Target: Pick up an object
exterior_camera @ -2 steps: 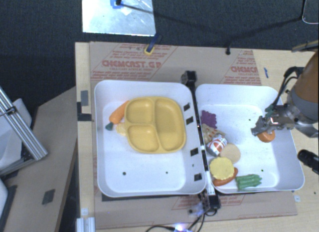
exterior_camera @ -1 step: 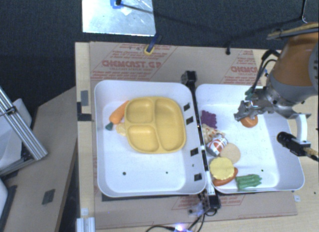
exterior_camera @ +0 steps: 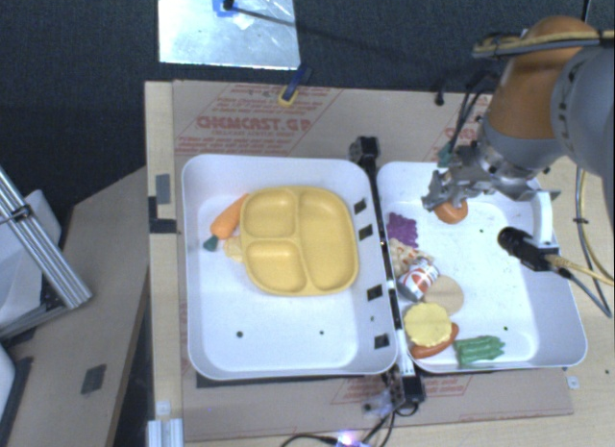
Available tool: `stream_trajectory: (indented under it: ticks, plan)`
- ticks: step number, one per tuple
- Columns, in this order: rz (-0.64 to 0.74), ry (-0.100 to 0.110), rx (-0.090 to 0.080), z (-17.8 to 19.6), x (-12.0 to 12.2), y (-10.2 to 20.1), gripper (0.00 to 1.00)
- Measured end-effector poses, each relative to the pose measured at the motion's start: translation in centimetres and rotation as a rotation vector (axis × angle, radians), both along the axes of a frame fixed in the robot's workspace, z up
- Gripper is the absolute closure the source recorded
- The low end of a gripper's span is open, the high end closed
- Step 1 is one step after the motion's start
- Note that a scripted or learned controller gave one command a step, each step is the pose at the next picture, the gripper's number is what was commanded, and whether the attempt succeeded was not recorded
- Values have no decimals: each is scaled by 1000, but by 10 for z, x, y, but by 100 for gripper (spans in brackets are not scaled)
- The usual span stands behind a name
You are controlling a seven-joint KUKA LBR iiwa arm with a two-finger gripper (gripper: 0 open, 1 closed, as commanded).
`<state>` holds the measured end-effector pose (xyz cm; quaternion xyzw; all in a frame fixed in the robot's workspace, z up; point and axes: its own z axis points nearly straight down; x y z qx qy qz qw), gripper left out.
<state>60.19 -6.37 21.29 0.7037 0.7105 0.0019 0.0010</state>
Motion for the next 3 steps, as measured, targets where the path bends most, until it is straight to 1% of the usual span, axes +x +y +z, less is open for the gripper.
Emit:
stream_trajectory:
  ticks: [1, 2, 3]
  plan:
    - [-3, -1, -1, 14, 26, 13, 100]
    - [-5, 3, -2, 20, 13, 15, 100]
    - [-7, 4, -2, 2, 14, 14, 100]
